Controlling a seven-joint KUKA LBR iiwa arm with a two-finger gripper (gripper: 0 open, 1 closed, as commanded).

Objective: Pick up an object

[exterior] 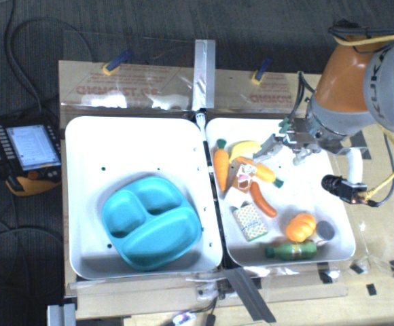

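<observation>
The right bin [333, 212] holds a pile of toy foods. An orange carrot [221, 168] lies along its left wall, next to a yellow banana [244, 148] and a small printed carton [244, 175]. A red sausage [263, 200] slants below them. Lower down sit a checkered box [251, 221], an orange pumpkin [301, 227], a grey disc [325, 230] and a green bottle [291, 251]. My gripper [285, 145] hangs over the bin's upper middle, just right of the banana, with its fingers spread open and nothing between them.
The left bin [88, 155] bears a blue divided plate [151, 219]. A teach pendant [24, 151] lies on the floor at the far left. Blue and yellow clamps [117, 61] hold a plastic sheet behind the bins. A black cable fitting [339, 185] hangs by the right bin's rim.
</observation>
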